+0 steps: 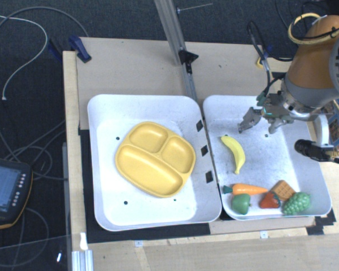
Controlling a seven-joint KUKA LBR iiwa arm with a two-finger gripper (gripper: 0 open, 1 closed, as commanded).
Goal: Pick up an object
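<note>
You are seeing the gripper (pixel 261 120) hanging spread wide and holding nothing above the right bin (pixel 305 168), likely lining up on the banana (pixel 234 153).

The grey arm with its orange band (pixel 316 55) reaches in from the right, its 2-finger end effector (pixel 262 123) spread open, pointing down.

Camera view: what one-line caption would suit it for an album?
Robot gripper hovering open above the right bin near a banana, with a yellow divided plate in the left bin.
</note>
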